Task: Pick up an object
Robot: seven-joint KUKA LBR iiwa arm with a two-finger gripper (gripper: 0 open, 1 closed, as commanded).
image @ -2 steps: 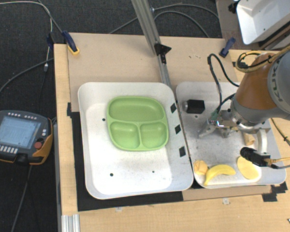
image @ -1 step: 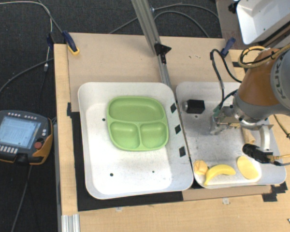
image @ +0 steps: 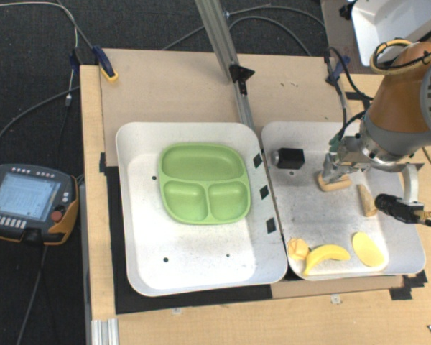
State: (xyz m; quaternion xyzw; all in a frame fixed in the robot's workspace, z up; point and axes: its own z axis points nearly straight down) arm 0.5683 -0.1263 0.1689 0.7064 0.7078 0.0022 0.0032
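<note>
My gripper (image: 335,172) is low in the right bin (image: 302,207), near its back middle. A tan wooden block (image: 335,185) lies flat right beneath it, touching or nearly touching the gripper's tip. The gripper body hides whether the block is held. A second tan wooden piece (image: 366,200) lies a little to the right. A black block (image: 289,157) sits at the back left of this bin, apart from the gripper.
A yellow banana (image: 325,256), a small yellow chunk (image: 297,248) and a yellow oval piece (image: 368,249) lie along the right bin's front edge. The left bin (image: 140,264) holds a green divided plate (image: 203,182). A metal pole (image: 223,42) slants up behind the bins.
</note>
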